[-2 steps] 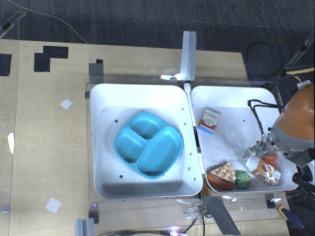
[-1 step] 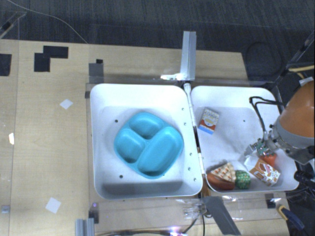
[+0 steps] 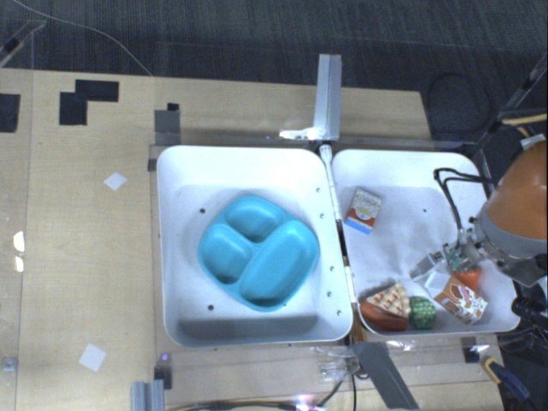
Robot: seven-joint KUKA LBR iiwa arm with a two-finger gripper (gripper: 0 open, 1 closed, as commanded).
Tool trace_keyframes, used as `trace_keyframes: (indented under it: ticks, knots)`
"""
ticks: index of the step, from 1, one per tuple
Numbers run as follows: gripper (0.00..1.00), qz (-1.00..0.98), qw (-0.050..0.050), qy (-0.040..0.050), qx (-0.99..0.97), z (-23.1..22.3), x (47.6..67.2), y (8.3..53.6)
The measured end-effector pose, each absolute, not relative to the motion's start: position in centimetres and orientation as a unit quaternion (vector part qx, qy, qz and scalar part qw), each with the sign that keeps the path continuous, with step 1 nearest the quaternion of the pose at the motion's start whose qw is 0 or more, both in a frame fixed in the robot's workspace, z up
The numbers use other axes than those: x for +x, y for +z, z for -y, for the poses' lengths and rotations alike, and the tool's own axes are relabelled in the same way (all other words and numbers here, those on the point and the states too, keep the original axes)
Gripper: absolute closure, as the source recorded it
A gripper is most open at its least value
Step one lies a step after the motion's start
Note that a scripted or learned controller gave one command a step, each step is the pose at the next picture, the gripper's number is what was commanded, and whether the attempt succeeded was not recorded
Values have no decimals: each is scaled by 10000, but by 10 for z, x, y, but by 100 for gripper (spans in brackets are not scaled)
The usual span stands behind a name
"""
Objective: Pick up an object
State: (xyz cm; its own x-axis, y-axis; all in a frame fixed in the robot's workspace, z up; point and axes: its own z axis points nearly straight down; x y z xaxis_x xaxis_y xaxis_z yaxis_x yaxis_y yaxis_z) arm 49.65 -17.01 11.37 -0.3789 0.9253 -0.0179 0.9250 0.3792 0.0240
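**Claw low in right bin, grip state unreadable**

Left shallow white bin (image 3: 175,255): blue three-compartment plastic plate (image 3: 259,252), sits near the middle, tilted relative to the bin walls.

Right shallow white bin (image 3: 402,165): small white-and-orange carton (image 3: 363,210) near the divider, well apart from everything else. Front edge has a cluster: waffle-patterned wedge on a red-brown base (image 3: 387,306), touching a green knobbly lump (image 3: 421,312), then a white-and-orange printed packet (image 3: 462,302).

Claw (image 3: 452,259) is just above that packet, beside a small orange-red piece (image 3: 467,276), partly hidden. Cannot tell whether it is spread or closed, or gripping anything. Grey-and-orange arm (image 3: 522,204) is cut off at the right edge. All on the light wooden tabletop (image 3: 77,272).
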Motion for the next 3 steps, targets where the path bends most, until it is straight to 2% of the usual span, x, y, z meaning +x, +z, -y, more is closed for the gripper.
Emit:
trace_keyframes:
  ticks: [1,2,3]
  knots:
    - [0,-9319,45,6,3628,194,561,195]
    - [0,-9037,30,8,4282,206,495,145]
    - [0,-8292,50,22,5590,206,491,89]
